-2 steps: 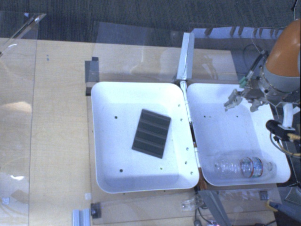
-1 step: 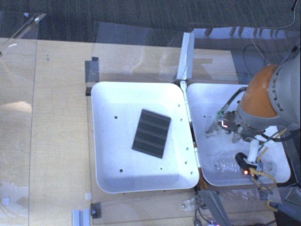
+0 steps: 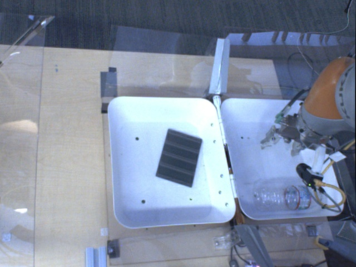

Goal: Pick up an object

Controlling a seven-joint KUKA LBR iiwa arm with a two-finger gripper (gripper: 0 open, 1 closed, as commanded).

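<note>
1. You see the dark ribbed block (image 3: 178, 158) lying flat mid-left bin (image 3: 119, 149), unobstructed for a top grasp.
2. At 3 o'clock, the gripper (image 3: 281, 133) hovers over the right bin (image 3: 245, 121); whether its fingers are spread or closed, you cannot tell.
3. At 5 o'clock, a clear bottle (image 3: 281, 197) lies on its side.

A pale wooden counter (image 3: 61, 166) carries two shallow white bins side by side. The left bin (image 3: 128, 204) and the right bin (image 3: 245, 121) nearly touch along their inner rims. A grey metal divider (image 3: 218, 65) stands behind the gap between them. Dark carpeted floor (image 3: 139, 4) lies beyond the counter's far edge.
</note>
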